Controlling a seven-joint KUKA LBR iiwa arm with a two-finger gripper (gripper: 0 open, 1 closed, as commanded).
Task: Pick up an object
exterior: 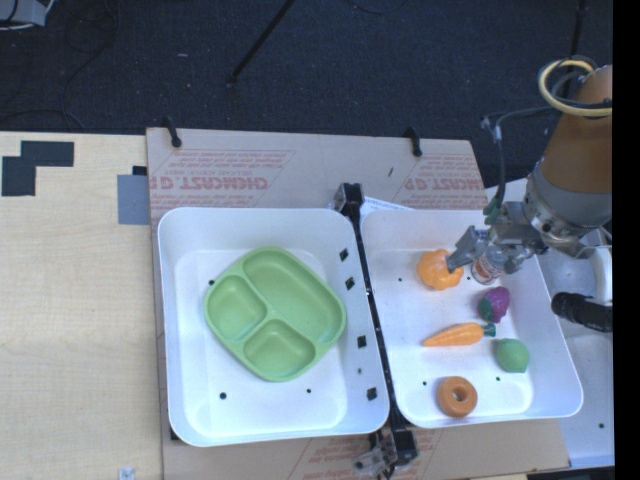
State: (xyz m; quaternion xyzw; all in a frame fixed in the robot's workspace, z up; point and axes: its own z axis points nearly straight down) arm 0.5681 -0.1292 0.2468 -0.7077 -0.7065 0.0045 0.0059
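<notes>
Grey with an orange band above the wrist, the KUKA arm (pixel 575 158) reaches in from the right over the far half of the right bin (pixel 410 308), its wrist bent down and to the left. The gripper (pixel 478 258) hangs low at the far side of that bin, its tip just beside the right edge of an orange toy fruit (pixel 438 269); whether it is open or closed cannot be told from this angle, and nothing can be seen held in it.

Just near of the gripper lies a purple toy (pixel 494 303), with a toy carrot (pixel 455 336) lying crosswise nearer the bin's middle. A green toy (pixel 511 354) sits right of the carrot's leafy end, and an orange doughnut (pixel 457 396) rests by the near wall.

The left bin (pixel 185 368) holds a green divided plate (pixel 275 311), lying flat and turned at an angle.

Both bins sit on a cardboard sheet (pixel 300 163). Its far strip carries red print (pixel 220 182), upside down from this side, which appears to read "CHEMCAST GP"; the same mark repeats farther right (pixel 435 182).
</notes>
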